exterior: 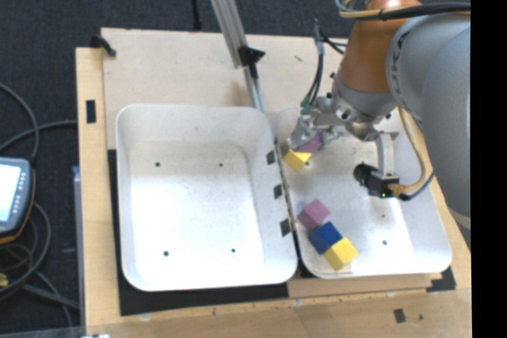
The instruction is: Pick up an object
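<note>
- Yellow and mauve show at the gripper (pixel 305 140), which hangs over the upper left part of the right bin (pixel 412 249), close to the wall it shares with the left bin (pixel 198 194).
- A mauve block (pixel 309 144) sits tucked right under the fingers, and a yellow block (pixel 297 160) lies just below and beside it; whether either one is truly pinched I cannot tell, since the fingers are too small and crowded here to read as apart or together.
- Judged from this, the step in hand is the grasp or first lift. To do it well, the close should centre on one block only, and the rise should go straight up so the neighbour is not dragged along or knocked against the bin wall.
- The risk is a two-block pinch: with the pair touching or nearly so, one may slip out at a tilt.
- Lower in the same bin, three more blocks bunch together: a pink block (pixel 314 211), a blue block (pixel 324 236) and a second yellow cube (pixel 343 252), well apart from the gripper and no hindrance.
- A black cable fitting (pixel 372 178) dangles from the wrist over the bin, and a slanted aluminium rail (pixel 226 12) stands behind the bins.
</note>
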